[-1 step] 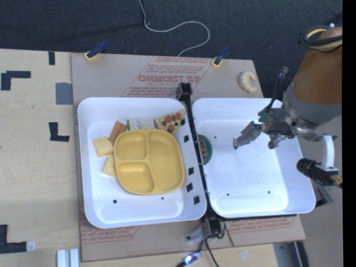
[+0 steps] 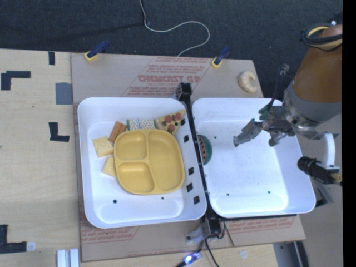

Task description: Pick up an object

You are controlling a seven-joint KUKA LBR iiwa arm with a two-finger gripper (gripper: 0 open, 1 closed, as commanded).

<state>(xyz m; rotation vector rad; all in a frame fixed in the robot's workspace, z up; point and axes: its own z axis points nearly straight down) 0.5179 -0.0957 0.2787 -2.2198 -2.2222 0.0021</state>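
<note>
Gripper (image 2: 255,135) hangs over the right bin (image 2: 250,188), fingers spread, holding nothing; approach step; next: reach left to the dark round object (image 2: 206,149).

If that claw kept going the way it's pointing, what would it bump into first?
Probably the round green and red thing at the right bin's left wall. The gripper points left and down over bare floor; its height is unclear, so it might touch the floor first.

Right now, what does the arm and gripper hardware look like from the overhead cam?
The arm is a bulky rounded grey body with an orange band at its top, where a yellow cable loops. Below it, the gripper is dark grey metal with two slim fingers. A black cylindrical fitting sticks out beside a white bracket.
</note>
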